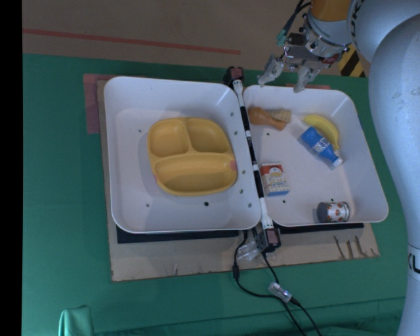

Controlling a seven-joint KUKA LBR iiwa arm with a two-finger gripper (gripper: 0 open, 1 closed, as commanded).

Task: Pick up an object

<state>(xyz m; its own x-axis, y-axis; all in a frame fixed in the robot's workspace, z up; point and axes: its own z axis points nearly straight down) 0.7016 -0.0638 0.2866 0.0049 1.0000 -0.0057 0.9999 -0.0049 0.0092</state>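
The claw (286, 74) hangs above the far edge of the right bin (357, 141), its two fingers spread wide apart with nothing between them. One fingertip (266, 80) points down toward the bin's far left corner, the other sits a little to its right, over the rim.

Just below the claw, nearest to it of all the objects, lies a brown ice-cream cone toy (269, 116), stretched sideways on the bin floor. To the lower right of the claw rests a yellow banana (323, 125), and touching the banana's near side lies a blue bottle (321, 146), tilted with its cap pointing away from the claw toward the bin's near right. Farther from the claw, close to the divider between the bins, a small red and white carton (273, 178) lies flat. Farthest from the claw, near the bin's front edge, a small can (334, 212) lies on its side.

To the lower left of the claw, across the divider, the left bin (125, 151) holds a yellow divided plate (191, 156) with three compartments, well apart from the claw.

The grey arm (394, 125) runs down the right side, with its orange band (330, 8) directly above the claw. Cables (262, 275) trail from the front of the bins onto the green mat (59, 197).
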